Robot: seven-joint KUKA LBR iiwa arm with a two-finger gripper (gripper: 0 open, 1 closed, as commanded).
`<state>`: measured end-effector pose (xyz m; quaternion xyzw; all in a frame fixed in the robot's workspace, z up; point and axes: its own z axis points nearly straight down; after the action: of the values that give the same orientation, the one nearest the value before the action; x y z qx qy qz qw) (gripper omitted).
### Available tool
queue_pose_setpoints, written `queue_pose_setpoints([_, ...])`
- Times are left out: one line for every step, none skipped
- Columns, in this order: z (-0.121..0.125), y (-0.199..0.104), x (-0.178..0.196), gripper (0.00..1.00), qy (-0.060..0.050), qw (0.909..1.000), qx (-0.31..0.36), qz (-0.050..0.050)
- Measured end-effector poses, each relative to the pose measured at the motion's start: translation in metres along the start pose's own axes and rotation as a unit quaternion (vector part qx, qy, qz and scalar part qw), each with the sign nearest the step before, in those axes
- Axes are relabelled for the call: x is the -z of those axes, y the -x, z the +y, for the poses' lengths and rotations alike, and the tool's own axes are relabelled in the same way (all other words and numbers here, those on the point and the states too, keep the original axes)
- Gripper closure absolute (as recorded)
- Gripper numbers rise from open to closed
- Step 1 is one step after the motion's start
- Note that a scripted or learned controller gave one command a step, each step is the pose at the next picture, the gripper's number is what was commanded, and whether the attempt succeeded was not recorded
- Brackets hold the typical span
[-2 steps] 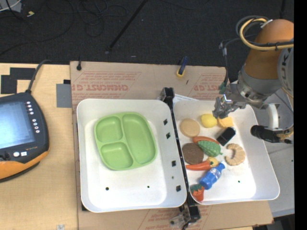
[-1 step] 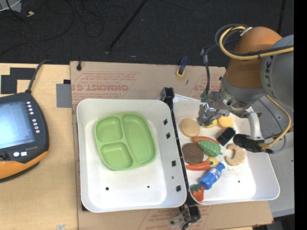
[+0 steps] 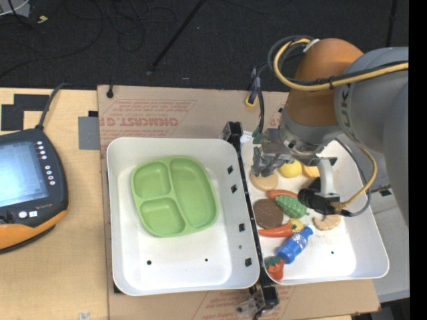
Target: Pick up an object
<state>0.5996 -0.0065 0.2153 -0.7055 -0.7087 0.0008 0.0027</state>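
Gripper — over right bin | tan disc just beneath

Illumination is even, diffuse and bright over the bench. The two white bins are near overexposure, and surface detail in them is reduced. The arm casts a soft shadow into the right bin. The floor beyond the bench is dark. Focus is moderate; fine detail is slightly soft throughout.
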Motion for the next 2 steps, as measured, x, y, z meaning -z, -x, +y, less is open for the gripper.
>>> queue_pose_setpoints([-0.0072, -0.0203, 0.0068, 1.00, 0.000, 1.0000, -0.001, -0.001])
queue_pose_setpoints([-0.0112, -0.0181, 0.0099, 1.00, -0.001, 1.0000, -0.002, -0.001])
